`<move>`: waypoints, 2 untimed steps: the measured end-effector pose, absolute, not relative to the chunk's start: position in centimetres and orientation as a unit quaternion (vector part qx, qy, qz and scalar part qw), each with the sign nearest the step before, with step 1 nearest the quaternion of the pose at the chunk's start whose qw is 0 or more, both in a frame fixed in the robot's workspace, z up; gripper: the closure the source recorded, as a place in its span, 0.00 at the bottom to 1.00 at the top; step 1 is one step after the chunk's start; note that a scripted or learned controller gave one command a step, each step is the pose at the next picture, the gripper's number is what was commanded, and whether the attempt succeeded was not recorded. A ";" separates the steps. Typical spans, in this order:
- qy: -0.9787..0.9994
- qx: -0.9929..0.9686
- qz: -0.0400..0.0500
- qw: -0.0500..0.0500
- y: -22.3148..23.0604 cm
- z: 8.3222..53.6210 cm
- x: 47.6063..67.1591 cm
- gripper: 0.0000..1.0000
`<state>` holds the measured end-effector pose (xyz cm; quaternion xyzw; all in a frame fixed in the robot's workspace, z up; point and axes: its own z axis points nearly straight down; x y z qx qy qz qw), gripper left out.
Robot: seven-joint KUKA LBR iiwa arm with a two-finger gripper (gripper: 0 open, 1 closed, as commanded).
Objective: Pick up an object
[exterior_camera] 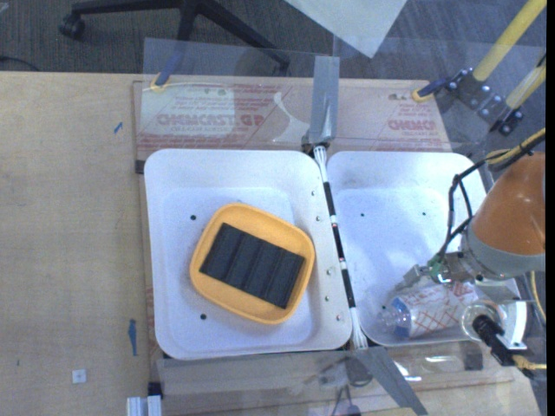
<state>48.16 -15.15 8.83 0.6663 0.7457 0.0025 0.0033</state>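
1. Wooden bench (61, 232) fills most of the scene, pale tan, with grey carpet beyond its far edge, where the base of a black office chair (191, 7) and a white sheet (355, 3) lie.
2. Brown cardboard (217, 115) with red print lies flat under the far ends of both bins, partly covered by a clear plastic panel.
3. Left white bin (173, 189) sits near the middle of the bench; the right white bin (381, 189) is just beside it, and the two touch along a shared seam.
4. Grey arm with its orange band (519, 211) comes in from the right edge and hangs over the near right corner of the right bin, with black cables looping beside it.
5. Yellow tray-like dish (205, 263) with rounded corners lies tilted in the left bin, carrying a ribbed black insert (253, 265) across its middle.
6. Clear plastic bottle (425, 310), crumpled, with a white and red label, lies on its side at the near edge of the right bin, cap end pointing left.
7. Gripper (444, 273) sits low just above the bottle, close to or touching it; whether its claw is spread or closed cannot be told, since the wrist hides it.
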 end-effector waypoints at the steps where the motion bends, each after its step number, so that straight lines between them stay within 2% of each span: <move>1: 0.742 0.670 0.003 0.005 -10.5 8.9 51.0 0.00; 2: 0.778 0.628 0.002 0.003 -12.1 9.6 48.2 0.00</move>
